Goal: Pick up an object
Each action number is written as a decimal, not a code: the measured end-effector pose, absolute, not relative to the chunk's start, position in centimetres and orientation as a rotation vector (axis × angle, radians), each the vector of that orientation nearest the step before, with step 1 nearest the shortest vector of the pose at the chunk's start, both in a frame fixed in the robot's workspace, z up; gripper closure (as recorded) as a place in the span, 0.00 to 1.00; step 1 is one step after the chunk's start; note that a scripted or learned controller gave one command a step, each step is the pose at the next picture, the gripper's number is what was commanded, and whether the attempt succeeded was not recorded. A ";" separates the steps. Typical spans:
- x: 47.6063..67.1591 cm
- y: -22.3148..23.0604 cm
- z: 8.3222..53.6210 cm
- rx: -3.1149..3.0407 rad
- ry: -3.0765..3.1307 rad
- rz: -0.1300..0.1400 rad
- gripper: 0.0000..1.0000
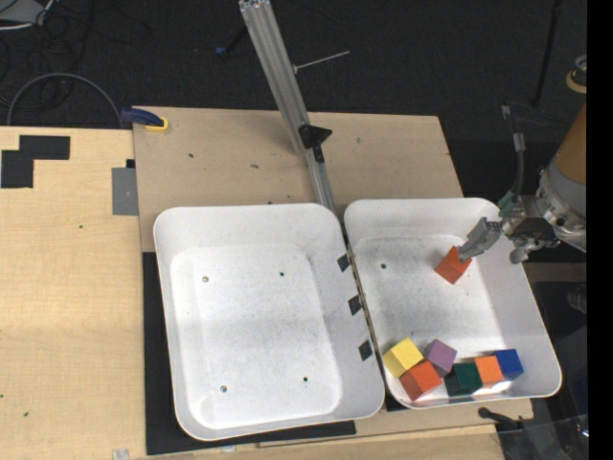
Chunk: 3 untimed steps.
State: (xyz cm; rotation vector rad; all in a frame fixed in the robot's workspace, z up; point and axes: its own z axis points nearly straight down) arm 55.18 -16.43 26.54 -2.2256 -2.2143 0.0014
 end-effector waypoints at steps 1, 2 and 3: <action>55.2 -16.5 27.5 -2.226 -2.213 0.002 1.00; 57.6 -14.2 11.9 -2.211 -2.218 0.008 1.00; 54.7 -11.6 33.1 -2.222 -2.228 -0.006 1.00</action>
